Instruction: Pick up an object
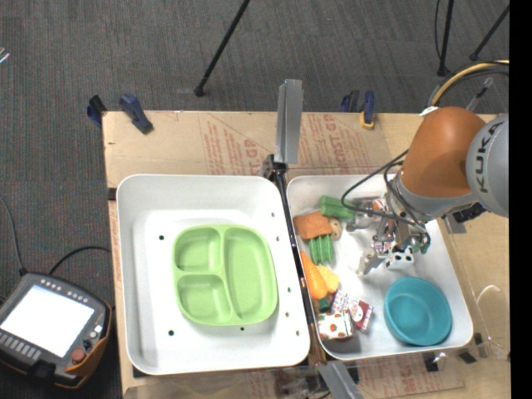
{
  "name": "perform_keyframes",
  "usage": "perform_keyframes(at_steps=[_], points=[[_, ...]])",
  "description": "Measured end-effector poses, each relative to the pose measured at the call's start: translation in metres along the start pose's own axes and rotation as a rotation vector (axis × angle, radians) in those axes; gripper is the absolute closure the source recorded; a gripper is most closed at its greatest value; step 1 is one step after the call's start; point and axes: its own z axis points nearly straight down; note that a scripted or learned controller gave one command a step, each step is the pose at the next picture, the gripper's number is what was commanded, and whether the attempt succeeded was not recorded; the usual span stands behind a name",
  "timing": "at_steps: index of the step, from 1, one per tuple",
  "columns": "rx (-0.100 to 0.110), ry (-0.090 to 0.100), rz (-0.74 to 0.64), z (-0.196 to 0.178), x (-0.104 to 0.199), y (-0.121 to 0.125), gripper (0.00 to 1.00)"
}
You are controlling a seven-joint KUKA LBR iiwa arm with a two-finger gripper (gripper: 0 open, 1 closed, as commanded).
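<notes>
My hand (pixel 391 252), grip state I cannot tell, hangs mid right bin (pixel 459 283) over the die (pixel 402 257); next, I judge, descend and close.

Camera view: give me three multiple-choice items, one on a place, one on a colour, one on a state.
1. Where is the green tray?
A. left bin
B. right bin
C. on the cardboard

2. What colour is the bowl?
A. red
B. teal
C. yellow

3. How does the bowl stand?
A. upside down
B. on its side
C. upright, open side up

Answers:
1 A, it lies flat in the left bin.
2 B, its whole surface is teal.
3 C, its hollow inside faces the camera.
</notes>
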Motion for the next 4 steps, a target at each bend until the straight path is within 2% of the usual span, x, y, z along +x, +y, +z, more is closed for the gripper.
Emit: perform_keyframes(at_steps=[1,2,3,4], points=[[0.003,-0.010,-0.044,-0.006,0.066,-0.061,0.00],[0.001,-0.007,-0.094,-0.004,0.120,-0.066,0.00],[0.002,-0.007,-0.215,-0.004,0.119,-0.057,0.00],[0.002,-0.006,-0.347,-0.004,0.112,-0.023,0.00]])
